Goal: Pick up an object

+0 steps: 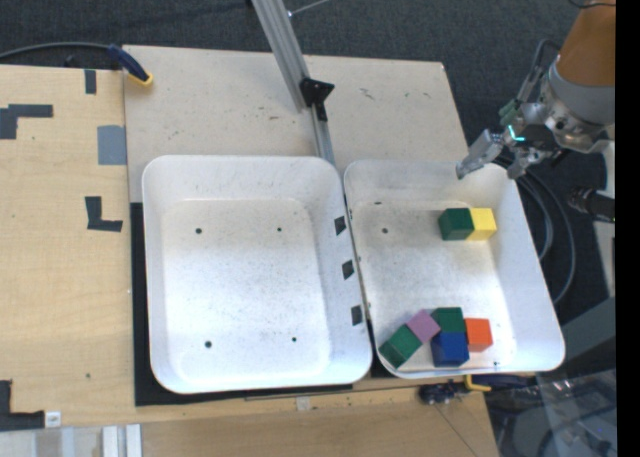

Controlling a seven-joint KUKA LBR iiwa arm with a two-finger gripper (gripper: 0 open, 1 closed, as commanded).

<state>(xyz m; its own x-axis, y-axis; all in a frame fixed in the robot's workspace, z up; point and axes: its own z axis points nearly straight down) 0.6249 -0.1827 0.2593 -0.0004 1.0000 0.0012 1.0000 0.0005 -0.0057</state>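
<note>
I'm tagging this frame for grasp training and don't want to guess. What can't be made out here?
- The claw, over the right bin's far rim: too small and blurred to tell its state.
- The arm: cut off by the top and right edges.
- The green block in the near cluster: partly hidden by the blue block in front.

Position: one fixed camera above the bench (230, 95)
Facing: down at a slant
Range: far enough to frame both white bins, left bin (160, 245) mid-frame, right bin (525, 275) toward the right
Arm (585, 55): upper right corner
</note>
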